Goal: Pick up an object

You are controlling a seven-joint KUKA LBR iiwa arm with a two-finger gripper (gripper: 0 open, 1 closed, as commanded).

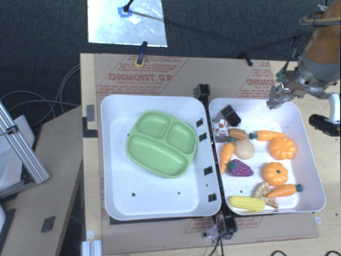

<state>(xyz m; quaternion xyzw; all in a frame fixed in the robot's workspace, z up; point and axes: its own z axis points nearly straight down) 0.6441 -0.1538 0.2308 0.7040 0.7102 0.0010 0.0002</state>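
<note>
Dark carpet (37, 31), tan bench (53, 143)

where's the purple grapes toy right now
In the camera view, the purple grapes lie in the right bin, toward its left side, just below the beige ball and left of the lower orange pumpkin.
</note>
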